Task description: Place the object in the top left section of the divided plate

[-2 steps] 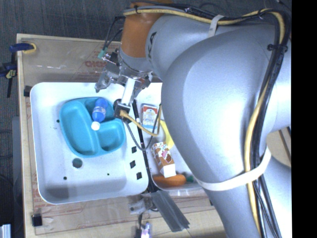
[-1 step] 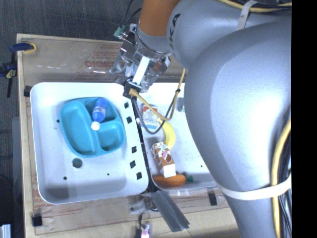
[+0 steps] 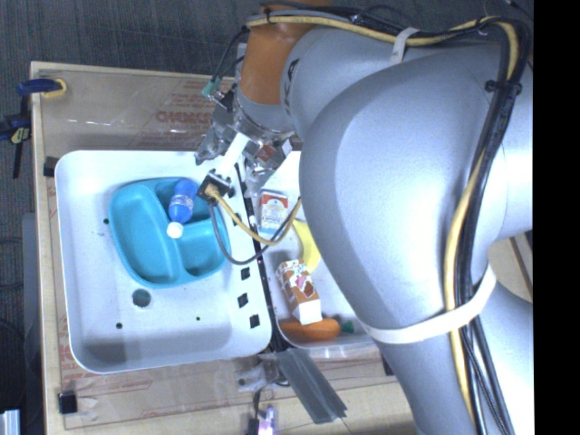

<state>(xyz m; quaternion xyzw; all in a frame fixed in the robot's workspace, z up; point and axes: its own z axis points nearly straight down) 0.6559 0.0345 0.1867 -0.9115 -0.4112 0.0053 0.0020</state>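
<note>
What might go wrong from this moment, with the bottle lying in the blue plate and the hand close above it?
1. The small bottle lies on its side across a ridge of the blue divided plate, so it may roll into another section.
2. The hand hangs near the plate's edge; moving away, it or its yellow cable might catch the plate and shift it.
3. The arm hides much of the right bin, so the carton there could be bumped unseen.

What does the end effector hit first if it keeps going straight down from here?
Probably the white bin's far rim or wall next to the blue divided plate, not the small water bottle lying in the plate. Depth is unclear from this slanted view.
</note>
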